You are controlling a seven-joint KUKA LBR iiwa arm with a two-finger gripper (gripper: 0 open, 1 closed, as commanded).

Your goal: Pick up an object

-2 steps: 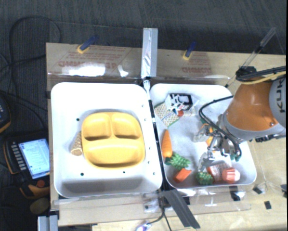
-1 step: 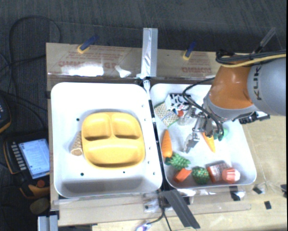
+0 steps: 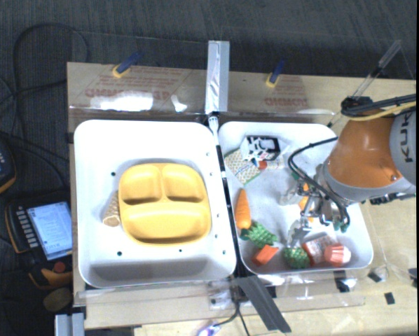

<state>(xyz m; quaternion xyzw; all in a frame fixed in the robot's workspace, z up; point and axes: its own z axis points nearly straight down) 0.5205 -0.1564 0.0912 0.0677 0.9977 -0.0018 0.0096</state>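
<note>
Camera view: I see my claw low in the right bin, above the toy broccoli; I cannot tell its opening.

We can make out dark letters on the grey arm at the right edge, reading "KU" before the picture cuts them off. We see reddish print on the clear sheets taped along the back of the bench, too faint to read. The handheld screens at left glow, their text too small.
</note>
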